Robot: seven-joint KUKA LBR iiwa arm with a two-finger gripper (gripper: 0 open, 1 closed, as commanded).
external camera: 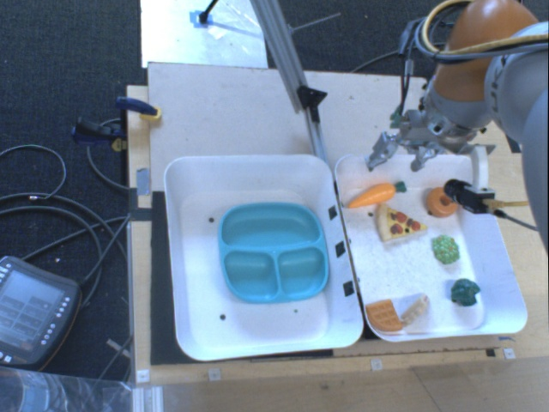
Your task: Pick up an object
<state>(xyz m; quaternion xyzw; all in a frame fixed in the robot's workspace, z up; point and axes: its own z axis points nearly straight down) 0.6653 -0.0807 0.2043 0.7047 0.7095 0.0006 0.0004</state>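
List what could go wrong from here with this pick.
1. The gripper hangs open over the right bin's far edge, so a straight descent may hit the rim or close on nothing.
2. The carrot and pizza slice lie close together; grabbing one could nudge the other.
3. The pizza slice looks flat, so the fingers may slide off.

The grey arm (515, 75) is reaching in from the upper right of the frame, its orange band (480, 37) sitting high near the top edge with yellow and black cables looping over it. The wrist is angling down and to the left, and the claw (401, 154) is hanging below it, right of centre in the upper half. Its two fingers (380, 151) are spreading apart, pointing downward, gripping nothing.
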